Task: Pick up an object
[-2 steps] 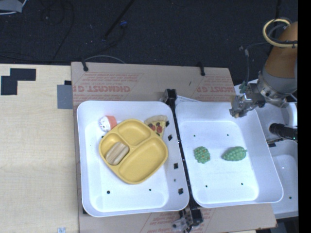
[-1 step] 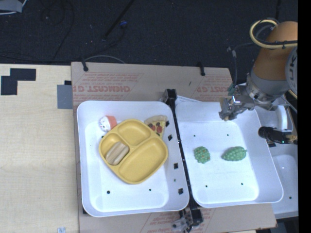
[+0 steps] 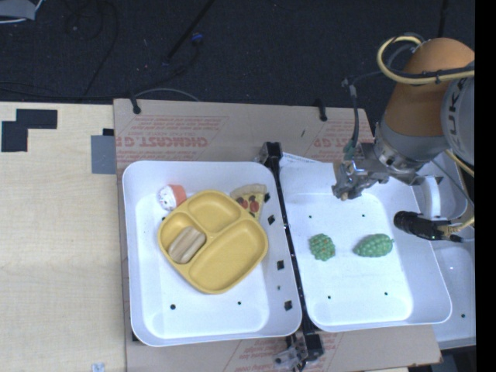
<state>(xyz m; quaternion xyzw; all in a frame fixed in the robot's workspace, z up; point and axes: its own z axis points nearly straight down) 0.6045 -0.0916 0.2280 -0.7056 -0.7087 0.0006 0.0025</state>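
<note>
Two green bumpy objects lie in the right bin (image 3: 364,304): a round one (image 3: 322,246) near the middle and an oval one (image 3: 373,246) to its right. My gripper (image 3: 346,189) hangs over the far part of the right bin, up and to the right of the round green object and apart from both. Nothing shows between its fingers. The left bin (image 3: 147,285) holds a yellow divided plate (image 3: 213,241) with a tan bread-like piece (image 3: 185,244) in one compartment.
A pizza slice toy (image 3: 249,198) and a small red and white object (image 3: 171,197) lie at the far side of the left bin beside the plate. A black divider (image 3: 283,239) runs between the bins. A black handle-like part (image 3: 418,225) juts over the right bin's right edge.
</note>
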